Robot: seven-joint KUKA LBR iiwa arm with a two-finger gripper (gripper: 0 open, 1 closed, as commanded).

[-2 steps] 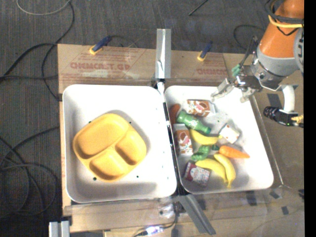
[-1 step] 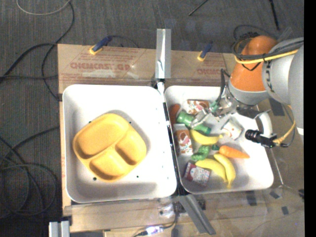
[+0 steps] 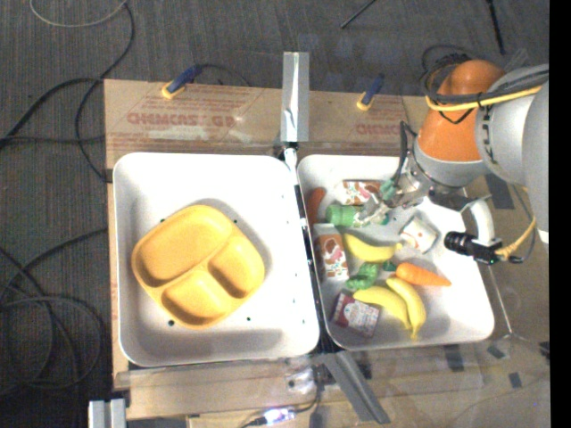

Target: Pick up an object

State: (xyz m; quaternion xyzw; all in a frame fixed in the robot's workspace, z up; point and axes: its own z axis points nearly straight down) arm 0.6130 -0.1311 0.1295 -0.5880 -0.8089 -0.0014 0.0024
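Metal hand (image 3: pixel 390 197) low over far part of right white bin (image 3: pixel 477 324), finger spacing indiscernible, glossy plastic food beneath: green bottle (image 3: pixel 343 213), curved bananas (image 3: pixel 400 301), tapered carrot (image 3: pixel 423 275), left bin (image 3: pixel 125 328) with moulded yellow three-compartment tray (image 3: pixel 198 264)

The grey arm (image 3: pixel 522 127) reaches in from the right, orange band above the wrist, its hand (image 3: pixel 385 201) angled down-left.

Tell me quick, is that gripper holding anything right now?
Gripper: cannot be told; it sits low among the toy food in the right bin, with nothing visibly held.
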